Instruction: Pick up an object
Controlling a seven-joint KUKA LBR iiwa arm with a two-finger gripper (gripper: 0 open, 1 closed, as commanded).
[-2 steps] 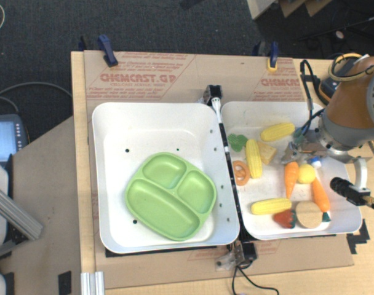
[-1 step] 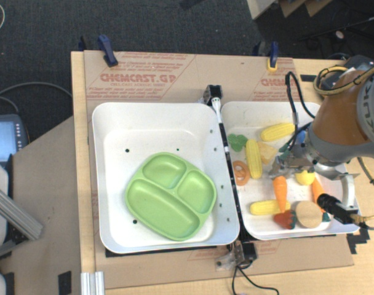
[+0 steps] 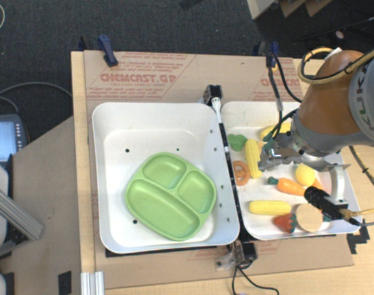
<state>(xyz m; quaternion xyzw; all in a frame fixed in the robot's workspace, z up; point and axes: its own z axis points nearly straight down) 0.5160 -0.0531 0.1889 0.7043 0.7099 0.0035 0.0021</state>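
A dark carpeted floor surrounds a cardboard-topped bench [image 3: 175, 66] on which two shallow white bins are set side by side. In the right bin [image 3: 248, 110], toward the bench's right edge, a scatter of toy food is seen, and the likeliest thing to be picked is judged to be the corn cob [image 3: 253, 157], lying near the bin's inner wall with its long axis running from the bench's far edge toward its near edge. The end effector [image 3: 272, 155] is seen just beside the cob, on the side toward the bench's right edge and at about the cob's level, so the coming move is judged to turn on a short shift toward the dividing wall, with the fingers set across the cob's long axis. Whether the end effector is released or clenched cannot be told, and nothing is seen grasped in it. Around the cob lie a green piece [image 3: 237, 142], an orange ring [image 3: 240, 171], a carrot [image 3: 290, 187], a lemon [image 3: 305, 175], a second yellow cob [image 3: 269, 208], a red piece [image 3: 285, 222] and a pale round slice [image 3: 309, 217]. In the left bin [image 3: 107, 165] a green divided plate [image 3: 170, 195] rests
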